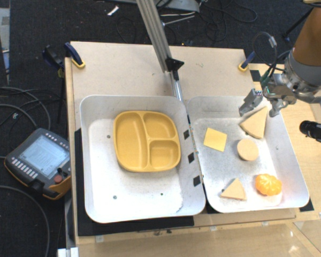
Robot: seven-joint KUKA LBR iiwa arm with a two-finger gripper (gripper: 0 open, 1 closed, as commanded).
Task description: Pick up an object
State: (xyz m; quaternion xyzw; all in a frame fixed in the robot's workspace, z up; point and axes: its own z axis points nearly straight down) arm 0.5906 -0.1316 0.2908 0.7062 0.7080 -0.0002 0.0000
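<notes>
the arm (310, 42) is cut off at the right edge, so just its orange band and grey wrist can be seen. the tool (263, 107) hangs over the far edge of the right bin (294, 165), its two fingers spread apart on either side of the top of a tan wedge (255, 125); nothing is gripped between them, and whether they touch the wedge is hard to make out.

the right bin also holds a yellow square (215, 140), a tan round disc (247, 149) just below the wedge, a small tan triangle (234, 190) and an orange fruit (268, 184) near the front. the left bin (96, 191) holds a yellow divided plate (147, 141).

both bins sit on a pale wooden surface (123, 68) with yellow-tipped clamps at its far corners. a handheld control pad (40, 162) and cables lie on the dark floor to the left.
</notes>
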